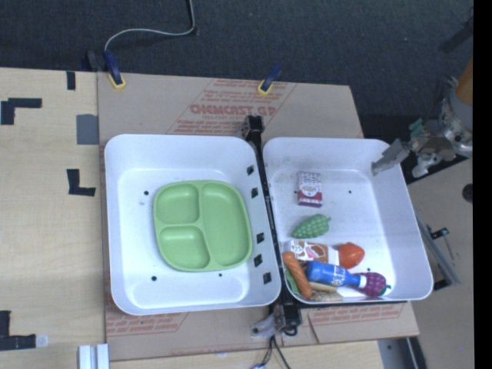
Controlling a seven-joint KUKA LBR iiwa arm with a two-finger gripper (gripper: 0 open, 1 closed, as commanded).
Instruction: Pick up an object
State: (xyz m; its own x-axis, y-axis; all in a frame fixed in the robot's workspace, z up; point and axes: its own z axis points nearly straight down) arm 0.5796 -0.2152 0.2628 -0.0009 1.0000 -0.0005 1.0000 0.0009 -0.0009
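Camera view: gripper [388, 160] sits over the right bin's [411, 229] upper right rim; finger state cannot be determined. Green grapes [311, 226] lie mid-bin, red carton [309, 189] above, blue bottle [332, 274] below.

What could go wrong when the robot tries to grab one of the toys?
1. The blue bottle, carrot, tomato and purple grapes lie crowded in the right bin's near corner, so the gripper may bump several or pinch two.
2. That pile hugs the bin wall, leaving little room for the fingers.
3. The small red-and-white box lies flat and might slide away.
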